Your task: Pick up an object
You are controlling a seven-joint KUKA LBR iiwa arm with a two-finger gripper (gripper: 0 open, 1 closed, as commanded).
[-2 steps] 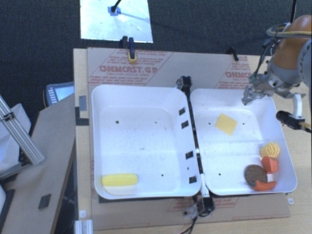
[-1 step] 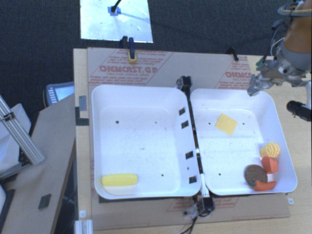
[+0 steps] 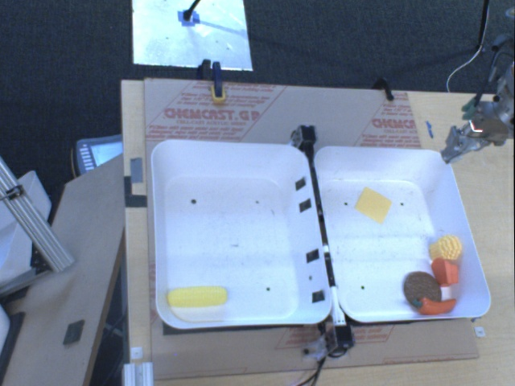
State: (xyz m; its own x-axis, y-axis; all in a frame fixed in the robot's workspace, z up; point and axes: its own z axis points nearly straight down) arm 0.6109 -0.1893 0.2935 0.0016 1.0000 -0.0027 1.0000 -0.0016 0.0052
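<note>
Camera view, looking down on the bench [image 3: 265, 103]. Tool [image 3: 457, 141] up at the far right, hanging just past the back corner of the right bin [image 3: 402, 161], nothing pinched; spread or pressed together, cannot tell. In that bin: flat yellow square [image 3: 373, 204] near the back, well apart from a cluster in the front right corner. There, bumpy yellow piece [image 3: 447, 248], touching an orange block [image 3: 447, 272], beside a brown disc [image 3: 419, 287] and an orange strip [image 3: 438, 305]. In the left bin [image 3: 225, 153]: yellow corn-like piece [image 3: 197, 297], alone near the front left corner.
</note>
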